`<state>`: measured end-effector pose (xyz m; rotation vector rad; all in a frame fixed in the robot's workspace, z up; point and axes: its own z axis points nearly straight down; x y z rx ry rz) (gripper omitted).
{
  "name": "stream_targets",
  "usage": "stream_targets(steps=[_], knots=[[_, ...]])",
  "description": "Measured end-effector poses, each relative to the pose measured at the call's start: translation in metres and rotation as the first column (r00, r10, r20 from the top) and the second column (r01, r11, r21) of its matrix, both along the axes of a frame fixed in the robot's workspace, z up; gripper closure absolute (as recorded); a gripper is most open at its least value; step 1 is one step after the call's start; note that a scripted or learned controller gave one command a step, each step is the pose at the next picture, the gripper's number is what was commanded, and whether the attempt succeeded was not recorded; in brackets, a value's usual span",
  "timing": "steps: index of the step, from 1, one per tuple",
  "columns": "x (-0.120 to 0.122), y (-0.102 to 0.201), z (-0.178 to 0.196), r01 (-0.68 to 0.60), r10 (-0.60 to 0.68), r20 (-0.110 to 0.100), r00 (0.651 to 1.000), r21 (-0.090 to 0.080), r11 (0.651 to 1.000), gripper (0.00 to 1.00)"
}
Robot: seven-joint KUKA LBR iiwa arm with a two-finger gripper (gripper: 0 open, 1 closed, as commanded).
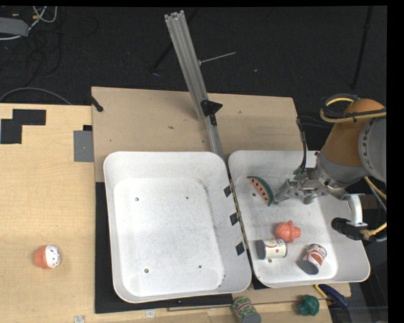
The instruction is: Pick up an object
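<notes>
A robotics lab: aluminium camera mast [192,76], loose cables [38,19], plywood bench [151,120].

Both bins [170,183] look like matt white plastic, faintly speckled, the right bin [341,265] alike. The bench [44,189] at nine o'clock shows pale wood grain with a dull finish; the board [151,120] behind the bins is plain, matt brown. A ribbed rail [189,63] at twelve o'clock looks like bare metal with a soft sheen. The gripper [287,190] is dull grey metal. The can [312,257] at five o'clock carries a glossy printed label.
</notes>
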<state>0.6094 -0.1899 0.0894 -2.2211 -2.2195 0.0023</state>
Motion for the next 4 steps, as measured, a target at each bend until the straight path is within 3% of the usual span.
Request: stream_targets(steps=[1,3,4], knots=[[0.0,-0.001,0.012,0.002,-0.002,0.001,1.0,0.0,1.0,1.0],[-0.004,0.001,0.106,-0.002,0.002,0.005,1.0,-0.001,1.0,1.0],[-0.003,0.001,0.126,-0.002,0.002,0.003,1.0,0.0,1.0,1.0]])
